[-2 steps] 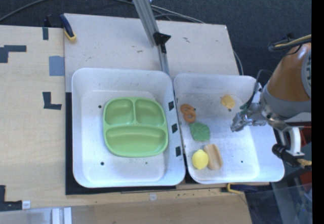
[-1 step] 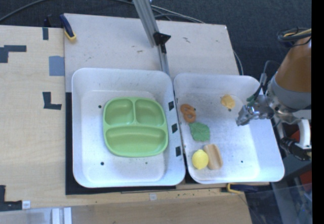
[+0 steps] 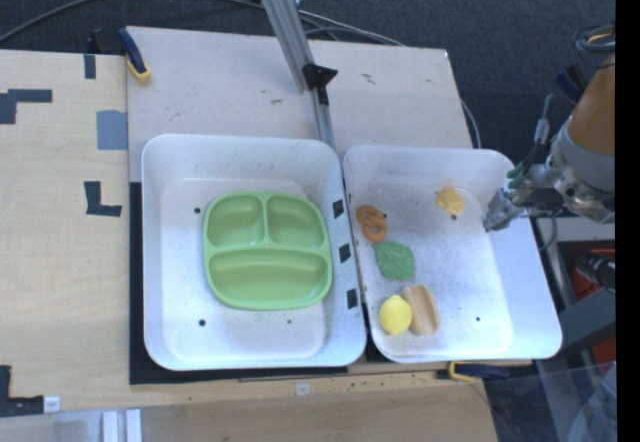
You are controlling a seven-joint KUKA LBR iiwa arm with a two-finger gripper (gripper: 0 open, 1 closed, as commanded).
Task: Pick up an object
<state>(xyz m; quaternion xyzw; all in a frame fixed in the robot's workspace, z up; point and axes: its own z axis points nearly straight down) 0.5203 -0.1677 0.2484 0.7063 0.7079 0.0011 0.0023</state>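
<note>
Approaching is the step now: the gripper (image 3: 497,217) hovers at the right bin's (image 3: 520,325) right rim, and I cannot tell its state. Nearest is the yellow piece (image 3: 450,199); next it must descend there.

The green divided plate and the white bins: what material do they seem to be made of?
The green divided plate looks like moulded plastic, smooth with a soft sheen and rounded compartment ridges. The white bins also appear to be plastic, matte and speckled with dark scuffs, though the look leaves this open.
</note>
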